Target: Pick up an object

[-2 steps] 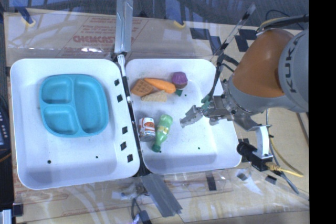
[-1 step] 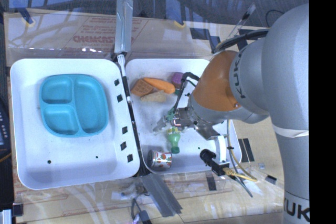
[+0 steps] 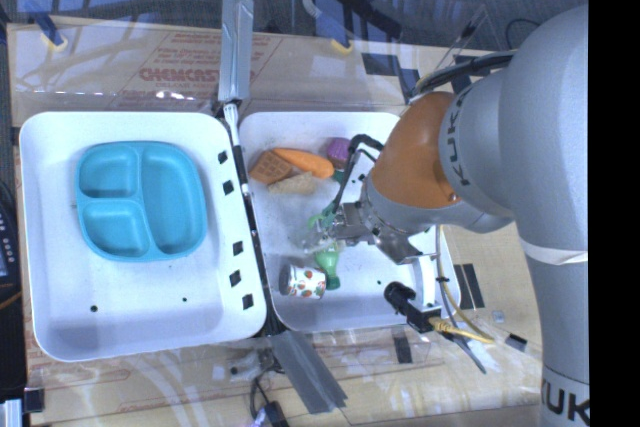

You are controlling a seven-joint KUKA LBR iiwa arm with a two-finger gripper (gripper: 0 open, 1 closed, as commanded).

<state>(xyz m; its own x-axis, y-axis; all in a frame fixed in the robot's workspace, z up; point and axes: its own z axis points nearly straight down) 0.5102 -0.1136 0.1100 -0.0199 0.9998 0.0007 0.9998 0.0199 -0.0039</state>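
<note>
Claw (image 3: 328, 227) hovering in right bin (image 3: 290, 313) over green toy (image 3: 328, 263), finger state unclear, smooth orange carrot (image 3: 303, 161) lying nearby, glossy blue divided tray (image 3: 141, 200) resting in left bin (image 3: 50, 315).

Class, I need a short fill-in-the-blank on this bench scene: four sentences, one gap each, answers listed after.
1. The blue divided plate lies in the ____ bin.
2. The carrot is coloured ____.
3. The arm reaches into the ____ bin.
4. The small cup lies on its ____.

Answers: left; orange; right; side

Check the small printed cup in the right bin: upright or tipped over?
Tipped. The cup lies on its side on the floor of the right bin, beside a green item.
</note>
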